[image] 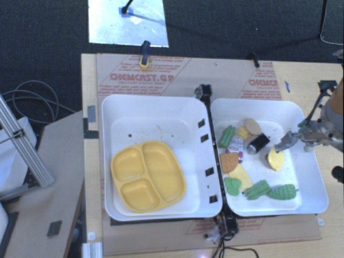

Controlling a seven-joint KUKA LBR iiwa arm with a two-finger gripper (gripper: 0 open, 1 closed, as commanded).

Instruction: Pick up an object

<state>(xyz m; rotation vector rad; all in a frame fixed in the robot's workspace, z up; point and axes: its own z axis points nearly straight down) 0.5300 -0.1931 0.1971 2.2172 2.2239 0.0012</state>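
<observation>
Bench: wood-coloured board carrying two white bins, dark floor around.
Left bin: holds a yellow divided tray.
Right bin: holds small toys, among them a black cylinder, a yellow piece and green pieces.
My gripper: over the right bin, just above the yellow piece; nothing seen between my fingers, spread cannot be judged.

Small toy foods, scattered, lying in right bin

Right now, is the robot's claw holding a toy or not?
Gripper: cannot be told, open or closed; it sits over the right bin, right by a yellow toy.
</observation>
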